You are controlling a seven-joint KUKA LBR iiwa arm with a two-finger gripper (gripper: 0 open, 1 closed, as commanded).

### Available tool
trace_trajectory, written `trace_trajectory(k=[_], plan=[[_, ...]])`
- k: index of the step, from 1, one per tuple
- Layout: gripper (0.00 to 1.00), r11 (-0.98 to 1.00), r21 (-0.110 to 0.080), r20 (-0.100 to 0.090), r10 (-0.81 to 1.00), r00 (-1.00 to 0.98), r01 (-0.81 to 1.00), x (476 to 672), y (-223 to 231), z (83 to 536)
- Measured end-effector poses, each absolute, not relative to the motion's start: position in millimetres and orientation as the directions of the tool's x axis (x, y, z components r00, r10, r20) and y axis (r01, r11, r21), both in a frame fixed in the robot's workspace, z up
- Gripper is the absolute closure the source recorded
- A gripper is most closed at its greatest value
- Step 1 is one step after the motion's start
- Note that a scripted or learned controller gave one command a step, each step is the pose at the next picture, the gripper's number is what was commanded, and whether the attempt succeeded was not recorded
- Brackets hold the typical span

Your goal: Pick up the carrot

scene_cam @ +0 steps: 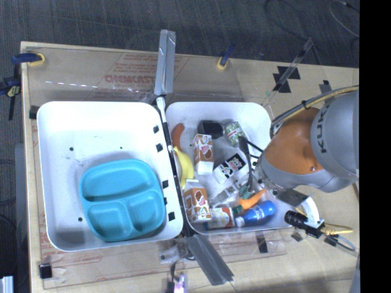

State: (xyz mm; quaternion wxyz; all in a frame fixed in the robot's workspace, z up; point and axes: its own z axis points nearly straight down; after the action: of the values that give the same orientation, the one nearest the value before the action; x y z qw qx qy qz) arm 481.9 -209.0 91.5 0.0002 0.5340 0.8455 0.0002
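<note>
The carrot (253, 198) is a small orange piece lying near the front right of the right bin (183, 112), just above a blue bottle (260, 212). My gripper (243, 185) reaches down into the clutter right beside the carrot's left end, under the grey arm with its orange band (293, 152). The wrist and the surrounding items hide the gripper's tip, and whether it touches the carrot is unclear.
The right bin also holds a banana (184, 163), a brown sausage (177, 133), two printed cartons (203, 146) (196, 203), a black-and-white box (229, 167), a black object (211, 127) and a green packet (234, 131). A blue divided tray (122, 198) lies in the left bin (61, 133).
</note>
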Motion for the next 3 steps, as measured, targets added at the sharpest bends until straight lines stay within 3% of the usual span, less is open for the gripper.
trace_trajectory(k=[1, 2, 3], plan=[[0.0, 0.376, -0.001, 0.0, 0.927, -0.376, 0.927, 477.2, -199.4, 156.5], [1.0, 0.381, -0.001, 0.0, 0.924, -0.381, 0.924, 478.3, -199.1, 166.0], [0.0, 0.381, -0.001, 0.0, 0.924, -0.381, 0.924, 478.3, -199.0, 166.0]])
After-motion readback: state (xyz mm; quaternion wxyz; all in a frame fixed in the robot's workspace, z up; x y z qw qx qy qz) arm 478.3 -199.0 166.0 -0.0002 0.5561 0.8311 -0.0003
